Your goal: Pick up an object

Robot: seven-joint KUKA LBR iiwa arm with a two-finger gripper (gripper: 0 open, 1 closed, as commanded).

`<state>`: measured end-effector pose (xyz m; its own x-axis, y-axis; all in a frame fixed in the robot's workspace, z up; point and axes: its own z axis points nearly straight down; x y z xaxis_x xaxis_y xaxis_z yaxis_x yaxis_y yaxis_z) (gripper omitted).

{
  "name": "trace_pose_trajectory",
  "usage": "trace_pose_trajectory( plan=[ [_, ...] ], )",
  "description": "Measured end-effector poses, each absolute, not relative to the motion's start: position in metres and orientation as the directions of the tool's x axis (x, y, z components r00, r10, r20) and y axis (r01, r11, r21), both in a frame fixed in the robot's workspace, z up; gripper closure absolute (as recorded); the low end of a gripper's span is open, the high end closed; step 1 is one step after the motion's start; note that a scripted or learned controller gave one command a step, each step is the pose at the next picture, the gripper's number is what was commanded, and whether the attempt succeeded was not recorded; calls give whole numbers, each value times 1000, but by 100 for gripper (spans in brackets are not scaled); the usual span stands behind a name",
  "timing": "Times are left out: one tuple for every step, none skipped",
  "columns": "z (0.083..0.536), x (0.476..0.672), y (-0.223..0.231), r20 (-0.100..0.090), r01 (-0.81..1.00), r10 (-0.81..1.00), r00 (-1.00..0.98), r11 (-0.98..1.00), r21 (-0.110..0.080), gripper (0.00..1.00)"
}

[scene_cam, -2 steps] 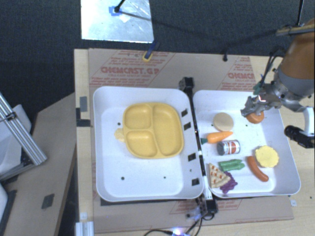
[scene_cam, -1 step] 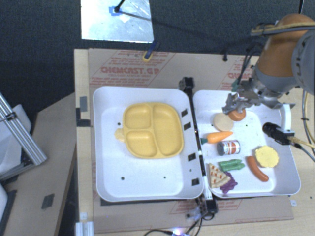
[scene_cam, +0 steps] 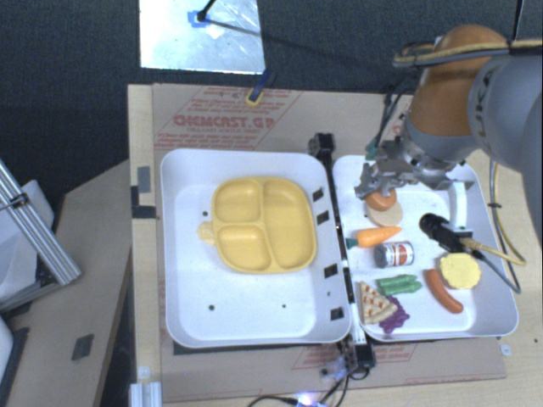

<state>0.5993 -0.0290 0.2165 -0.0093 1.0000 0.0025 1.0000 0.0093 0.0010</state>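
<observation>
**Tool parked over an orange toy at the far end of the food bin**

The likeliest target is the orange round toy (scene_cam: 383, 202), which lies on the floor of the food bin (scene_cam: 490, 316), near its far edge and close to the wall it shares with the plate bin (scene_cam: 182, 227). It sits a little apart from the other pieces, and that gap probably explains the choice: a descent here need not brush a neighbour.

The tool (scene_cam: 377, 182) hangs directly over the toy and hides its far half. The two look to be touching or very nearly so, but the slanted view does not settle it. Nor can it be told whether the tool is open or closed, so no grip can be claimed. The arm (scene_cam: 475, 100) comes in over the bin's far right corner, with the wrist turned downward for a grasp from above.

Just nearer lies a carrot (scene_cam: 374, 236), then a can (scene_cam: 395, 254) on its side. A green vegetable (scene_cam: 399, 284), a pizza slice (scene_cam: 372, 300), a sausage (scene_cam: 445, 292) and a yellow disc (scene_cam: 460, 270) crowd the near edge. The plate bin holds a yellow divided plate (scene_cam: 259, 225), well apart from the work.
</observation>
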Motion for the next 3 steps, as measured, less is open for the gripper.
trace_pose_trajectory(
  plan=[
    [215,597,-35,0,1000,1000,-2,2,1,100],
    [221,587,-30,1,1000,1000,-4,4,0,100],
    [216,589,-35,0,1000,1000,-1,1,1,100]
  ],
)
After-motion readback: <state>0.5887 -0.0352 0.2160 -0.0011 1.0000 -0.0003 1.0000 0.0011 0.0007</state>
